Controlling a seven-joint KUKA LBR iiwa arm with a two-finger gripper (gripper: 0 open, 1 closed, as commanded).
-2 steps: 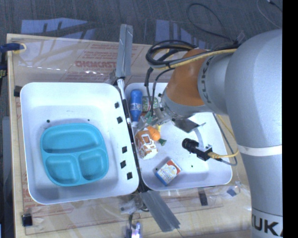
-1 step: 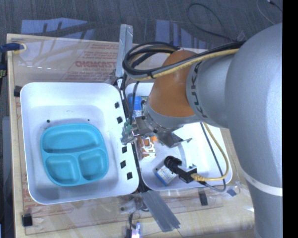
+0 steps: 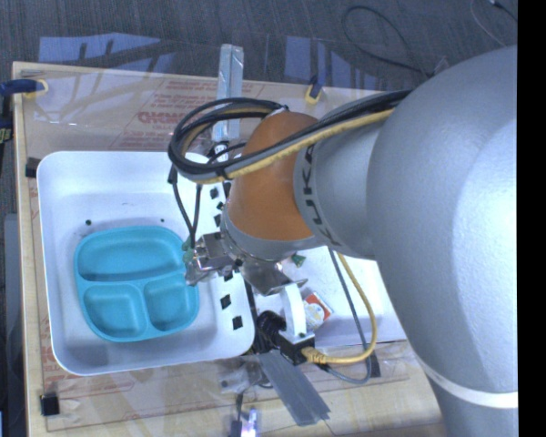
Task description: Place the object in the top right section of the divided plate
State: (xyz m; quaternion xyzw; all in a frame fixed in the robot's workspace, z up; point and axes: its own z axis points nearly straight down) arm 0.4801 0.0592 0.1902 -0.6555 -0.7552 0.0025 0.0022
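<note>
Blue divided plate (image 3: 127, 285) lies in the white bin (image 3: 73, 189) near the table's (image 3: 118, 107) left edge; the hand (image 3: 197, 264) sits at its right rim, opening impossible to judge.

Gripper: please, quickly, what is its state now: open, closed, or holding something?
Gripper: cannot be told from this view. It is beside the right rim of the blue divided plate in the left bin.

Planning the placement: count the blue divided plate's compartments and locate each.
3. The blue divided plate has one wide compartment along its far side and two smaller ones nearer, left and right. None seems hidden.
</note>
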